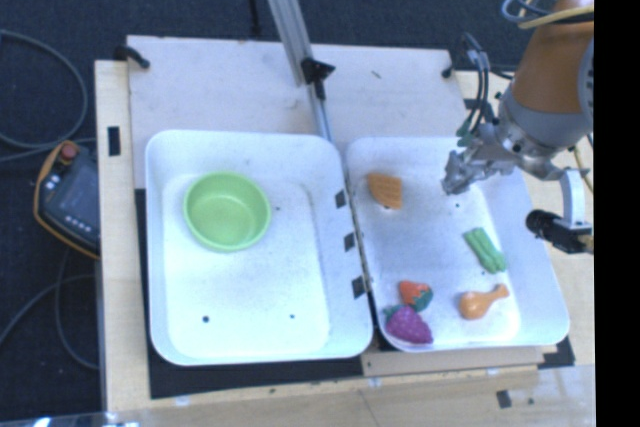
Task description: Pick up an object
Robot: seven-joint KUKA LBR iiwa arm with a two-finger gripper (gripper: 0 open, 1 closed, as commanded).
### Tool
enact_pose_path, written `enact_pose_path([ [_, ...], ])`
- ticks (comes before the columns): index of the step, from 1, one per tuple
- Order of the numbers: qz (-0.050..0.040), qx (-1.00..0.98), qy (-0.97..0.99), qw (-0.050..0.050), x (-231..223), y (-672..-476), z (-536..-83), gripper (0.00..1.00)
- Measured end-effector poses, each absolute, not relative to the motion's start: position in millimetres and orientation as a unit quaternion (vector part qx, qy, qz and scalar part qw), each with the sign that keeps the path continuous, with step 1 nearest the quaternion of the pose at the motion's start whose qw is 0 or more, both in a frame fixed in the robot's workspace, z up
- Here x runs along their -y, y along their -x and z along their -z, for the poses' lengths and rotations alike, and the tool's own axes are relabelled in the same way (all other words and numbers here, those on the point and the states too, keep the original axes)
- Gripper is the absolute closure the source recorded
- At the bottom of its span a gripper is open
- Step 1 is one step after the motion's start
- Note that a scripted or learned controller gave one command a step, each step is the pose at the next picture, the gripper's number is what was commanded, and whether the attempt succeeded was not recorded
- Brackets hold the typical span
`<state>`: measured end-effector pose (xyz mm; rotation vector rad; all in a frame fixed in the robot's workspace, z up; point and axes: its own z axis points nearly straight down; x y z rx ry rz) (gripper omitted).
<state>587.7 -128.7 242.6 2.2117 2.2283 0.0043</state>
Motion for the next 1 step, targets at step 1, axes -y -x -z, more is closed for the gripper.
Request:
enact_pose_path([
  [1,-0.0007,-0.71,-0.705,0.0,74.0,-593.7,-239.9,1.0],
])
